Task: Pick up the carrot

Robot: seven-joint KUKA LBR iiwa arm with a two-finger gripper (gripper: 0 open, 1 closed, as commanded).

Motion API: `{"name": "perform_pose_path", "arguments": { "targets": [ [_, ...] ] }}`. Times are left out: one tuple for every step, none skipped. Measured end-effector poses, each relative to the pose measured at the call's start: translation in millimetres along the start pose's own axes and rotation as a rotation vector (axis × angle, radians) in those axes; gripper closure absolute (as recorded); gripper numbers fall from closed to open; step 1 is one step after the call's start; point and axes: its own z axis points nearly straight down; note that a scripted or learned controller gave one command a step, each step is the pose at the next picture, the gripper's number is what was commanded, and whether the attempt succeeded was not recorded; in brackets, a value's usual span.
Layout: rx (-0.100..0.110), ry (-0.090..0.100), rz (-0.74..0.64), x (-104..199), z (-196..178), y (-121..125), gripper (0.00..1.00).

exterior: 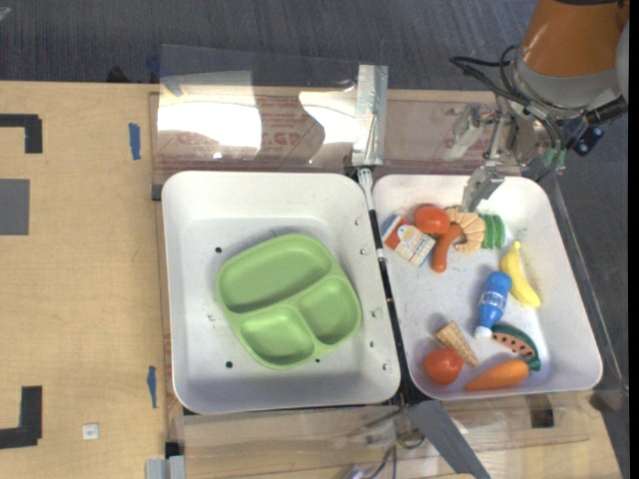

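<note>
Camera view looks down at a slant on a pale wooden bench [80, 297] bearing two shallow white plastic bins side by side. The left white bin [190, 208] holds one thing, a light green plastic tray with three compartments [289, 298], lying tilted near the bin's middle. The right white bin [569, 347] holds a scatter of toy food. Across the back of both bins runs a sheet of clear plastic over brown card [260, 128]; faint reddish print shows on it, too blurred to read.

The grey arm with its orange band [571, 30] reaches in from the upper right, and its two-finger gripper [486, 190] hangs over the back edge of the right bin. Its fingers are too small and dark against the bin to tell how far apart they stand, and nothing is seen between them.

In the right bin, going by size: a small white and red carton [405, 240] at the back left, its label too small to read; an orange toy carrot [497, 374] lying flat near the front edge; a blue and white toy bottle [491, 301] in the middle; a yellow toy banana [519, 276] beside it; a red and orange sausage-like piece [436, 236] just beside the carton; a watermelon slice [519, 344] touching the carrot's upper side; a red toy tomato [443, 365] just left of the carrot; and a tan wedge [457, 339] above the tomato.

The carrot lies at the opposite end of the bin from the gripper, well apart from it, with the bottle and banana between.
</note>
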Motion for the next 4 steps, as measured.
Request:
{"name": "perform_pose_path", "arguments": {
  "targets": [
    [0.0, 0.007, -0.026, 18, 70, -51, 0.0],
    [0.0, 0.0, -0.029, 16, 66, -49, 0.0],
    [-0.002, 0.003, -0.151, 63, 90, -8, 0.0],
    [0.002, -0.002, -0.163, 39, 82, -57, 0.0]
  ]
}}
